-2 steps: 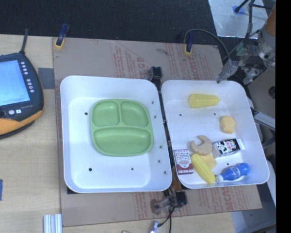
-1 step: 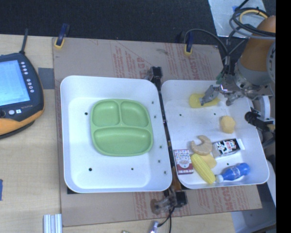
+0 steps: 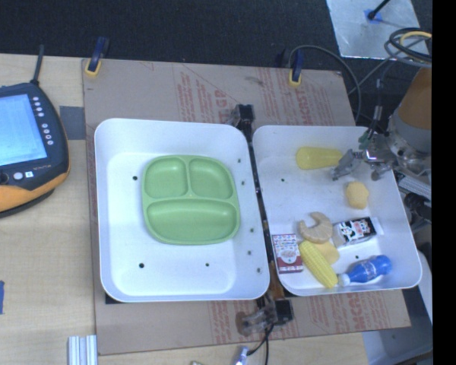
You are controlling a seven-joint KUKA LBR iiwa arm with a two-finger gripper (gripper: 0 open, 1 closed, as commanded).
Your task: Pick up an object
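Two metal fingers (image 3: pixel 346 167) of the gripper (image 3: pixel 359 166) are spread apart over the right bin (image 3: pixel 289 144), with nothing between them. The gripper sits at the upper right part of that bin, at the end of the arm (image 3: pixel 410 139) that enters from the right edge of the view.

Nearest objects, in order outward from the gripper:

1. Yellow cup-shaped piece (image 3: pixel 318 157): lies on its side just to the left of the gripper, close to one fingertip; contact cannot be determined.
2. Small yellow round piece (image 3: pixel 356 195): lies just below the gripper, apart from the fingers.
3. Beige curved piece (image 3: pixel 316 228): farther below and to the left, resting against the black-and-white carton (image 3: pixel 356 230).
4. Corn cob (image 3: pixel 318 263): below the beige piece, lying at a slant.
5. Red-and-white carton (image 3: pixel 287 252): left of the corn cob, near the bin's left wall.
6. Blue bottle (image 3: pixel 367 270): at the bin's lower right corner, lying on its side.

Farther left of the gripper, the left bin (image 3: pixel 118 204) holds a green divided plate (image 3: pixel 190 200), lying flat near its centre.

Farthest left, a handheld control pendant (image 3: pixel 19 147) with a lit screen rests on the bench (image 3: pixel 30 280), well apart from both bins.
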